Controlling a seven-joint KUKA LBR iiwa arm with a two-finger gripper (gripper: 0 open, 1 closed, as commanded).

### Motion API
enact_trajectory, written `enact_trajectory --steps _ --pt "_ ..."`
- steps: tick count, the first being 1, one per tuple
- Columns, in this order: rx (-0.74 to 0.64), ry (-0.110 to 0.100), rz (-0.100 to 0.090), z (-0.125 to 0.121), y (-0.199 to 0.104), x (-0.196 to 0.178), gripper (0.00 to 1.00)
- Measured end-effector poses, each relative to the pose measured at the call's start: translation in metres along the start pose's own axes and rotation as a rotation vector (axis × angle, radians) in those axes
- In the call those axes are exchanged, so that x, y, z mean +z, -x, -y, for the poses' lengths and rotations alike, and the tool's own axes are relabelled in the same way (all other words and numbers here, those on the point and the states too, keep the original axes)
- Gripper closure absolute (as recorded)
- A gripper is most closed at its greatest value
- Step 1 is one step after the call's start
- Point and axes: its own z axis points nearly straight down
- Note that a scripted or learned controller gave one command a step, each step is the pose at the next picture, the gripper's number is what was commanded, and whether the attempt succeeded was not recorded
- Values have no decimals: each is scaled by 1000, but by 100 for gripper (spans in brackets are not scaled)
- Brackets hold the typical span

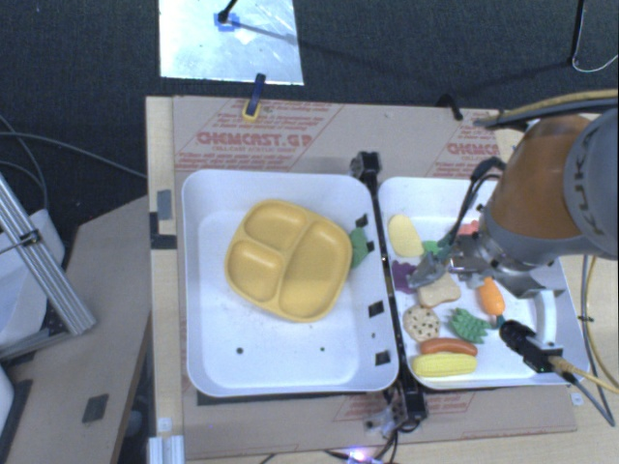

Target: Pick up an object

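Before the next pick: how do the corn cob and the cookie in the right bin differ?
The corn cob is bright yellow, while the cookie is tan with dark spots. The corn cob is long and lies crosswise near the right bin's front edge; the cookie is round and flat. A red sausage lies against the corn cob; the cookie sits just left of that sausage, below the toast slice. Both are small toy foods lying apart from the pincer.

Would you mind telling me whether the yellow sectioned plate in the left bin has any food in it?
Empty. The yellow sectioned plate shows bare compartments; a green item lies beside its right edge.
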Motion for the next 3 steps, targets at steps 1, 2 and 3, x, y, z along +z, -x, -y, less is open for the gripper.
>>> enact_trajectory --steps 1,2,3 --pt "6 -8 1 22 2 5 0" --pt "9 -6 2 21 29 5 0" --pt "9 -9 2 4 64 73 0"
